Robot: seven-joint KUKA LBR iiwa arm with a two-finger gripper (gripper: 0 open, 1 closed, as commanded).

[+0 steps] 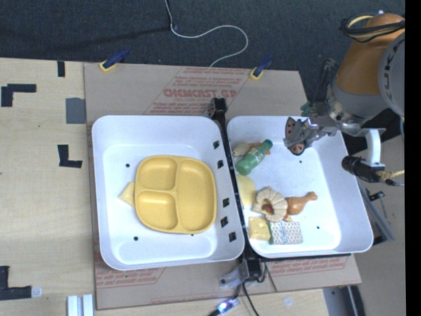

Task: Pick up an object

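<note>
The bench (pixel 39 176) carried two white bins; the right bin (pixel 342 236) held small toy food crowded along its left wall: a green bottle (pixel 252 157), a drumstick (pixel 299 203), a shell-like piece (pixel 271 203). All looked light, hard and rather slick plastic. The drumstick lay apart from the walls, its narrow shank the likeliest hold. The gripper (pixel 297 137) hovered over the bin's open far-right floor; whether its jaws were released or clenched, I could not tell.

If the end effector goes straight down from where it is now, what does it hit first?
Most likely the bare white floor of the right bin. The end effector hangs over its upper part, right of the green bottle. Depth is hard to judge from this slanted view.
</note>
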